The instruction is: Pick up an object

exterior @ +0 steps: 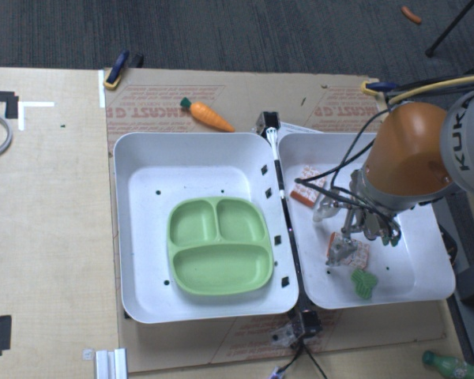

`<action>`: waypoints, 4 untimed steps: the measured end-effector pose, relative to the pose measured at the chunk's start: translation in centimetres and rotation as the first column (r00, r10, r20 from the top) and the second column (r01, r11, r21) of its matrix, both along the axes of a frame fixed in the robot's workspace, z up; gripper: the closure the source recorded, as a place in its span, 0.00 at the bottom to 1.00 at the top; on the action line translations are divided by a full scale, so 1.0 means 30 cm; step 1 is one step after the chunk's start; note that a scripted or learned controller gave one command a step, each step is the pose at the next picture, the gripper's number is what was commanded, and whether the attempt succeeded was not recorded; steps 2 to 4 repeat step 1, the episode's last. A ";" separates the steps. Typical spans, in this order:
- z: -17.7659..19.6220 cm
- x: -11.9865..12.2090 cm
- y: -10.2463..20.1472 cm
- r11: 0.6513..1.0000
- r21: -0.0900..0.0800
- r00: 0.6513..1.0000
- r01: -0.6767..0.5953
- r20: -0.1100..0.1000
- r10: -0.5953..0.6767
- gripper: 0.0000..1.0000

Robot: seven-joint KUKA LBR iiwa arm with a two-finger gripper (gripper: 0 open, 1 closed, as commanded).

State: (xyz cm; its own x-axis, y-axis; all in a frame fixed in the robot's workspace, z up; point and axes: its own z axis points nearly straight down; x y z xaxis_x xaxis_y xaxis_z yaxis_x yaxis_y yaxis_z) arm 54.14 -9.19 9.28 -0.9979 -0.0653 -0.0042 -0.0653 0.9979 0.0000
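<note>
This looks like a robot lab. A big grey and orange robot arm (415, 152) reaches over 2 white bins (134, 235) on a wooden bench (47, 235). Left of the bins, black tape marks (0, 101) are stuck on the bench. Behind the bins lies dark carpet (221, 14).
</note>
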 end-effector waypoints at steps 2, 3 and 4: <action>0.000 0.000 0.000 1.000 0.000 1.000 0.000 0.000 0.000 0.00; 0.000 0.000 0.000 1.000 0.000 1.000 0.000 0.000 0.000 0.00; 0.000 0.000 0.000 1.000 0.000 1.000 0.000 0.000 0.000 0.00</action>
